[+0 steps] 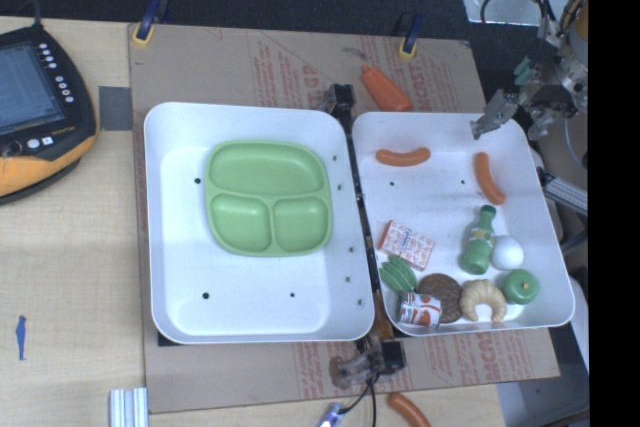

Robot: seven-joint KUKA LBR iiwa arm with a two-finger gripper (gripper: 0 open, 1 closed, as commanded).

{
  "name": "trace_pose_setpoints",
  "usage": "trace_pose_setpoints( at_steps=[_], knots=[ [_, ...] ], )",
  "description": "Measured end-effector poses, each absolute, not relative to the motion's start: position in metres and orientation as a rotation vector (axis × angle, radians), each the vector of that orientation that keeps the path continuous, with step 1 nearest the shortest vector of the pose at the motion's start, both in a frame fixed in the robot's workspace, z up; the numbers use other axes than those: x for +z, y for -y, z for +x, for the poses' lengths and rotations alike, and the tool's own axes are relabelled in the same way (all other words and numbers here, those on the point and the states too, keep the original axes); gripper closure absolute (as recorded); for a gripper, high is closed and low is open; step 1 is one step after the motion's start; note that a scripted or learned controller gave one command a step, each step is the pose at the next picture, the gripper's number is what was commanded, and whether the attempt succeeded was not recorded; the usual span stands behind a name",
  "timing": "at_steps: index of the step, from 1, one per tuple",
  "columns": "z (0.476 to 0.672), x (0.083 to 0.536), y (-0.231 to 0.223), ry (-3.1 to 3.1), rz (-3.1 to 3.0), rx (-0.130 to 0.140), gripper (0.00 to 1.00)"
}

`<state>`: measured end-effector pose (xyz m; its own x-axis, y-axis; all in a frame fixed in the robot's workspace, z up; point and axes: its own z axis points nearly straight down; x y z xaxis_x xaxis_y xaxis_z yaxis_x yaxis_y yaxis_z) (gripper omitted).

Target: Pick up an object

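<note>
the tool is seen at the upper right rim of the right bin, above no item; whether it is released or clenched cannot be told. two sausages, a green bottle, a white egg and a croissant lie in that bin. a green divided plate rests in the left bin
</note>
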<state>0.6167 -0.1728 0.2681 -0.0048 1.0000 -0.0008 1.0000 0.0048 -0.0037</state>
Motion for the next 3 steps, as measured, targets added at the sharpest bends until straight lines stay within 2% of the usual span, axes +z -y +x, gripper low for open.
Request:
trace_pose_setpoints(
  at_steps=[1,2,3],
  knots=[
    [0.607,0.091,0.212,2.226,-2.214,0.005,0.00],
    [0.543,0.092,0.212,2.226,-2.213,0.006,0.00],
    [0.600,0.092,0.191,2.228,-2.213,0.005,0.00]
  ],
)
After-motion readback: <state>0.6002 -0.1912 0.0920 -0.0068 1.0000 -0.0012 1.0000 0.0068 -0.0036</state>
